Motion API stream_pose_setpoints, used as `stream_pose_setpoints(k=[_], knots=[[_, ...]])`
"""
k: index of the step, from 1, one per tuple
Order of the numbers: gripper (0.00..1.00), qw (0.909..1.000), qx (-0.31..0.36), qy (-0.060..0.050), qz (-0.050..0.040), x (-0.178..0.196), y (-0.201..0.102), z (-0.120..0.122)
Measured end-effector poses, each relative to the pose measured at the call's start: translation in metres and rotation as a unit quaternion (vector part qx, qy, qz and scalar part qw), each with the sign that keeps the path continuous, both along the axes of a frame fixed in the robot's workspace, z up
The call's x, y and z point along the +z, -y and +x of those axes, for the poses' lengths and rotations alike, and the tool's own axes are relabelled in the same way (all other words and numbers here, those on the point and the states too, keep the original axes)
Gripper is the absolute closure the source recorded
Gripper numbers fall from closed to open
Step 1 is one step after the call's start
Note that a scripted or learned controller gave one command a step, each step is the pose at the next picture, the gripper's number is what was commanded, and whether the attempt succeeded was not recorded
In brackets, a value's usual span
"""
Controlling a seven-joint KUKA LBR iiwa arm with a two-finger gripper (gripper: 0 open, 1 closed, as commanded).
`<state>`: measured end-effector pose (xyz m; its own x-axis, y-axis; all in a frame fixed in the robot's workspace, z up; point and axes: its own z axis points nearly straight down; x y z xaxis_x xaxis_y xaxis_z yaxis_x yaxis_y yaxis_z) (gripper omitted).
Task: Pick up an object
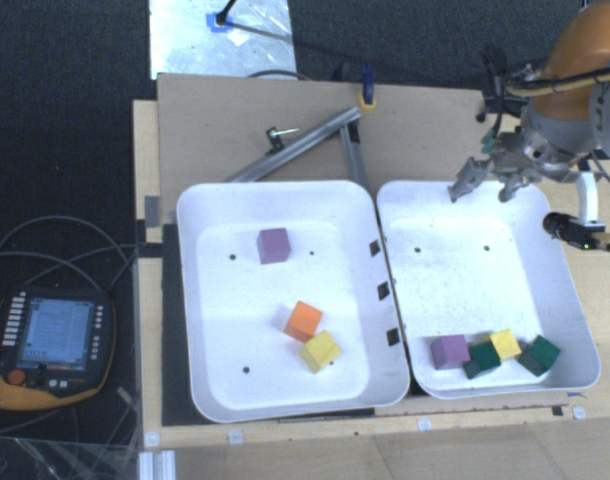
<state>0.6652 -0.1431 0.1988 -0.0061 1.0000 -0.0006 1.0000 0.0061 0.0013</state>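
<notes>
The hand [487, 180] hung over the far rim of the right bin [560, 258], near that bin's back right corner, with its two fingers [463, 184] spread apart and nothing between them. Behind it the grey arm [575, 128] rose toward the orange band [585, 40] at the upper right of the view.

All the blocks lay well apart from the hand. In the right bin, four sat in a row along the near wall, across the whole bin floor from the fingers: a purple block [449, 351], a dark green block [481, 358] touching it, a yellow block [505, 344] just behind that one, and a second green block [539, 354] nearest the right corner.

Further off, to the hand's left, the left bin [205, 298] held three more. A purple cube [273, 245] sat alone toward the back. An orange cube [303, 320] and a yellow cube [320, 350] rested close together nearer the front, corners almost touching.

Beyond the bins, on the desk [425, 128], a metal bar [295, 148] lay at a slant behind the left bin. A teach pendant [50, 343] with its cables sat on the floor far to the left.
</notes>
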Motion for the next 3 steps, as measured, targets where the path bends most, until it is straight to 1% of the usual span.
stream_pose_setpoints(k=[1, 2, 3], knots=[[0.00, 1.0000, 0.000, 0.000, -0.0003, 0.000, 0.000, 0.000], [0.00, 1.0000, 0.000, -0.002, 0.0001, -0.044, -0.007, 0.000], [0.00, 1.0000, -0.001, -0.003, 0.0004, -0.102, -0.009, -0.009]])
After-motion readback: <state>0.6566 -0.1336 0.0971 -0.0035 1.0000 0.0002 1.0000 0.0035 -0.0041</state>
